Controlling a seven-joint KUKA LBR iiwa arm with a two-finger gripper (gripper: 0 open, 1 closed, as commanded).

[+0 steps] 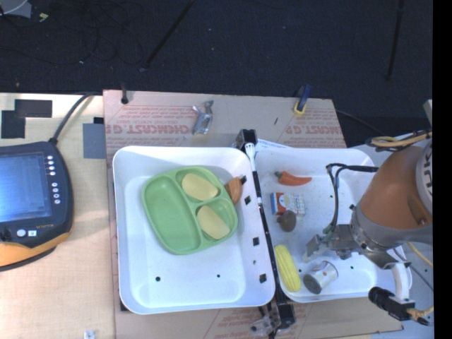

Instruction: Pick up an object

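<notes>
In the right bin (353,162) lie an orange chili-like piece with a green stem (294,179), a small red, white and blue carton (288,203), a grey-brown lump (286,222), a yellow corn cob (286,268) and a silver can (320,277) on its side. My gripper (323,246) hangs low over the bin's near right part, just above the can and to the right of the corn. Nothing shows held in it.
The left bin (134,260) holds a green divided plate (159,217) with two pale yellow pieces (200,186) on it, and an orange item (235,188) by the dividing wall. A tablet (28,196) lies far left. Clamps sit on the board's far edge.
</notes>
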